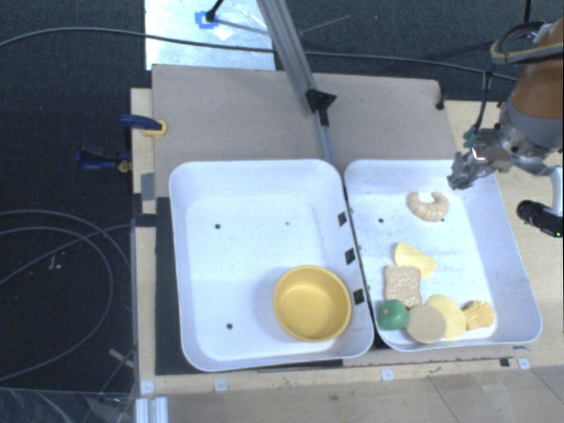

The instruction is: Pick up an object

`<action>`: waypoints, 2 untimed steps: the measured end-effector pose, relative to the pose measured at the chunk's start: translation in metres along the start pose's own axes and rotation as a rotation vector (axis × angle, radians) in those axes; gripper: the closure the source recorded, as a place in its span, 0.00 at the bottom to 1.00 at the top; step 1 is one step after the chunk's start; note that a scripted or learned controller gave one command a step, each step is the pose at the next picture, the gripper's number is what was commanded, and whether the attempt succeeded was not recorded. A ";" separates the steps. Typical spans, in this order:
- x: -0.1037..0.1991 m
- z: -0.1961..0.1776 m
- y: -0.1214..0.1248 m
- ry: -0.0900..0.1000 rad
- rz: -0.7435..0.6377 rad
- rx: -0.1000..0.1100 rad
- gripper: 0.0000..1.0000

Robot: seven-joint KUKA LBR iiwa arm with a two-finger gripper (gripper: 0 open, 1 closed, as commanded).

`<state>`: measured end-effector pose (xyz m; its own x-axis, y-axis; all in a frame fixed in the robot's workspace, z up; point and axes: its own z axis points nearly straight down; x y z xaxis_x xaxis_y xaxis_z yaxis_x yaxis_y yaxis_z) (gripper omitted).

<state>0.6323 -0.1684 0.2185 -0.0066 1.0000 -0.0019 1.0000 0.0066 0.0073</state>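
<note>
Nearest the camera, the left bin (pixel 203 236) holds a yellow bowl (pixel 312 302) at its 5 o'clock corner, upright, close to the front wall.

In the right bin (pixel 507 236), a cluster of food pieces sits along the front wall. A green piece (pixel 393 314) lies at 7 o'clock, touching a round tan disc (pixel 426 324). The disc overlaps a pale yellow piece (pixel 450 314), and a ridged corn-like piece (pixel 478 314) lies just beside that at 5 o'clock. A tan cracker (pixel 402 284) lies directly behind the green piece. A yellow wedge (pixel 414 259) lies just behind the cracker, near the bin centre.

Farther back, a curled cream croissant-like piece (pixel 428 205) lies alone at 12 o'clock, well apart from the cluster.

The claw (pixel 462 176) hangs at the bin's 1 o'clock rim, near the croissant-like piece but apart from it. Nothing stands between them. Whether the claw is spread or pressed together cannot be told.

Beyond the bins, a grey pole (pixel 286 38) slants across the counter (pixel 238 113).
</note>
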 end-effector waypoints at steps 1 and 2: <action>0.000 -0.031 0.002 0.000 0.000 0.001 1.00; 0.044 -0.038 -0.014 0.003 -0.003 0.005 1.00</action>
<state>0.6177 -0.1241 0.2562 -0.0097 1.0000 0.0010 0.9999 0.0097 0.0026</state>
